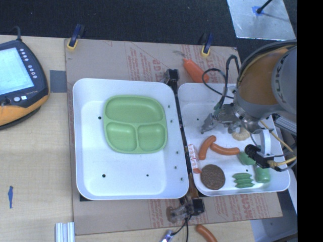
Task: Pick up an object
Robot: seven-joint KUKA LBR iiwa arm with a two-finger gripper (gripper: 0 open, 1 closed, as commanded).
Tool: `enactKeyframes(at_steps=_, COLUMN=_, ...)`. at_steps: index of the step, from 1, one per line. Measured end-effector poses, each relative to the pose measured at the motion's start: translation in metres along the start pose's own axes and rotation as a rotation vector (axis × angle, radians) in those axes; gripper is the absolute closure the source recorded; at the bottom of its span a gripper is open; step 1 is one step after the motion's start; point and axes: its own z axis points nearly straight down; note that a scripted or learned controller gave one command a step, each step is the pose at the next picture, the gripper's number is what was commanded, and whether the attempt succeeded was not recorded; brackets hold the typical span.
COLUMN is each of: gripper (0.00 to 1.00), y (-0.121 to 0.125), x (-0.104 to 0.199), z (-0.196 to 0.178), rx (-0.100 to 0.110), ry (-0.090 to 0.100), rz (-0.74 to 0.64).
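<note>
Right now the arm (262, 84) leans over the right bin (194, 97), where the toy food is crowded toward five o'clock, presumably for easy reach: two sausages (217, 146), a brown patty (213, 176), a green pea pod (243, 180). At nine o'clock, the left bin (91, 175) carries a green divided plate (135, 123). Hovering just above the sausages, the claw (211, 125) has its fingers apart, gripping nothing, touching nothing I can make out.

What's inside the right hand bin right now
The right bin holds two orange sausages, a brown patty, a green ridged piece and other green pieces. The arm covers its upper right part, so anything beneath there is hidden.
</note>
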Motion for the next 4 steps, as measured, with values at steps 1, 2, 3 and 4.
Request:
enactKeyframes(at_steps=1, gripper=0.0, y=0.08, x=-0.046, z=0.023, rx=-0.002, ry=0.001, rz=0.002)
enactKeyframes(at_steps=2, gripper=0.0, y=0.067, x=-0.105, z=-0.075, rx=-0.004, ry=0.0, rz=0.004)
enactKeyframes(at_steps=3, gripper=0.0, y=0.082, x=-0.035, z=0.024, rx=0.0, ry=0.002, rz=0.002)
enactKeyframes(at_steps=4, gripper=0.0, y=0.082, x=-0.089, z=-0.064, rx=-0.004, ry=0.0, rz=0.004)
